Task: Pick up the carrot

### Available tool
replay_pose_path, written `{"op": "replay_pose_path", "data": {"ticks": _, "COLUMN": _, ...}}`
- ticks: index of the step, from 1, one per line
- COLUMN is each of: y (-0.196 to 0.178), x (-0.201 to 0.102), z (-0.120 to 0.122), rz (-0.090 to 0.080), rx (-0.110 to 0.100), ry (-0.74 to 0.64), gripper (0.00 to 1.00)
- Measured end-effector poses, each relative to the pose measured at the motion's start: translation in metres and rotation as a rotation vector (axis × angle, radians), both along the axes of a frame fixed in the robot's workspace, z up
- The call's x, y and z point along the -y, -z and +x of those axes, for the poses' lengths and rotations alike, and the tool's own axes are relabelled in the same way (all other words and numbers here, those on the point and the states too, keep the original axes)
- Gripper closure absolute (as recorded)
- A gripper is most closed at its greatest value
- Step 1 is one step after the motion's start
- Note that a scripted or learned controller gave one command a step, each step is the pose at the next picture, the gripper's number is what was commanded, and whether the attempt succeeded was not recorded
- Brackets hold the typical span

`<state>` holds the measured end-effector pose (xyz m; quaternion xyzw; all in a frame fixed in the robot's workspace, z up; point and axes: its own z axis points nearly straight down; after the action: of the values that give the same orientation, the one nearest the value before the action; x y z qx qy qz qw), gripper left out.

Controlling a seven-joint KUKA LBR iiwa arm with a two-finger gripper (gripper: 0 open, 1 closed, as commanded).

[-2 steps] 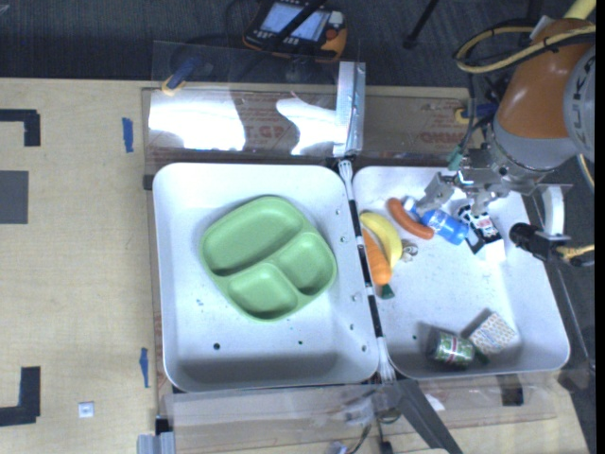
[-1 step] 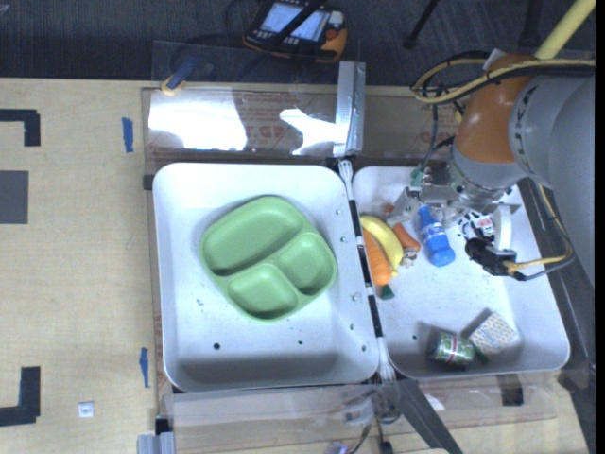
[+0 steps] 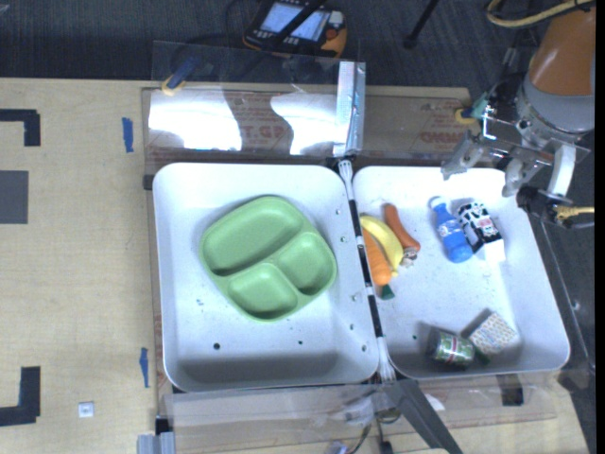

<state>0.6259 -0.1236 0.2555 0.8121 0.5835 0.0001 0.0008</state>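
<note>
- Two shallow white bins sit side by side on a pale wooden bench (image 3: 76,282), seen from above at a slant.
- The left bin (image 3: 180,348) holds one thing: a green plate (image 3: 268,257) divided into three compartments, lying near the middle of the bin and turned at an angle.
- The right bin (image 3: 529,291) holds several small things, in three loose groups.
- Against its left wall, near the divider between the bins, lies the carrot (image 3: 378,261), orange with a bit of green at its near end, pointing roughly near to far.
- A yellow banana (image 3: 382,235) curves along the carrot's right side, touching it.
- A thinner orange-red piece, perhaps a pepper or second carrot (image 3: 401,230), rests just right of the banana.
- Further right, toward the far side of the bin, a blue bottle (image 3: 448,232) lies beside a small black-and-white toy (image 3: 479,223); the two touch or nearly touch.
- At the near right corner lie a green can (image 3: 453,349) on its side and a small patterned box (image 3: 495,332), close together.
- The arm reaches in from the right; its claw (image 3: 490,166) hangs above the far edge of the right bin, well apart from the carrot.
- The claw's two fingers stand apart with nothing between them.
- Beyond the bins, a clear plastic panel (image 3: 255,102) stands upright, and a handheld control pendant (image 3: 295,25) lies on the dark floor.
</note>
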Motion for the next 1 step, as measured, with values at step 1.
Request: {"op": "replay_pose_path", "data": {"ticks": 1, "y": 0.0709, "x": -0.0447, "z": 0.0234, "rz": 0.002, "rx": -0.003, "ry": 0.053, "gripper": 0.00}}
